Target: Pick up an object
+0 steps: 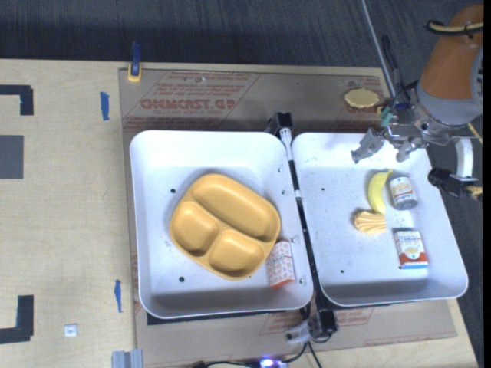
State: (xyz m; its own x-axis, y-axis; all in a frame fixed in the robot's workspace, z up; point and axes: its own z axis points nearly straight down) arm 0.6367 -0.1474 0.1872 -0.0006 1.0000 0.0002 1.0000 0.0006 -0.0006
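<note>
1. The gripper hangs over the far edge of the right bin, near that bin's far right corner, on the grey arm with its orange band.
2. Its two fingers stand apart, and there is nothing between them. One finger points toward the bin's middle, the other sits closer to the right edge.
3. So the task is at an early stage by my reading: no object is held, and nothing is lifted off a bin floor.
4. The closest candidates lie in the right half of the right bin. A banana lies just beside a small can; the two look to be touching or nearly so.
5. A yellow shell-shaped piece sits a little nearer the front edge than the banana, close to it.
6. A small carton with a red and blue label lies toward the front right corner.
7. In the left bin, a yellow divided tray fills the middle, and a small box leans near the front right corner, against the tray.
8. A flat round cookie-like piece rests on the board beyond the right bin, outside both bins.
9. What is left, I judge: lower over one object, close on it, and lift. The banana and can are nearest, though their closeness may crowd the fingers.
</note>
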